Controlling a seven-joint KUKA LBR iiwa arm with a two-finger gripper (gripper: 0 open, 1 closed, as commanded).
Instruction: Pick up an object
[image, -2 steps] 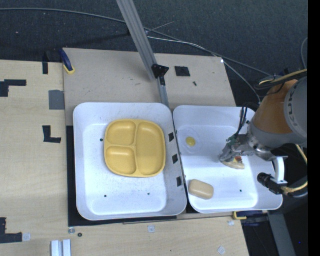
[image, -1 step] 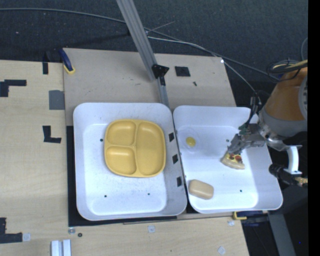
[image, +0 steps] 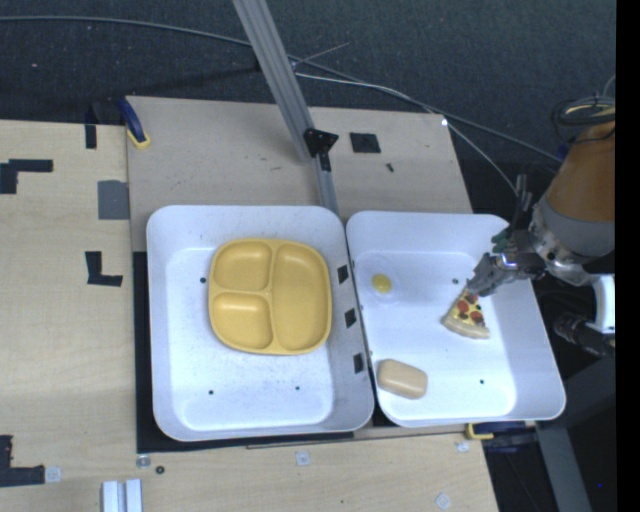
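A toy pizza slice (image: 467, 317) lies in the right part of the right bin (image: 430, 232), with its narrow tip pointing up and to the right. My gripper (image: 481, 281) reaches in from the right and its tip sits right at that narrow end. The two look to be touching, but the view is too small to show a hold. A small round yellow piece (image: 381, 284) rests near the bin's left wall. A tan oblong block (image: 402, 379) lies near its front left corner.
The left bin (image: 180, 400) holds a yellow divided plate (image: 270, 296). A grey pole (image: 285, 80) slants down to the gap between the bins at the back. Cables run over the dark floor behind the bench.
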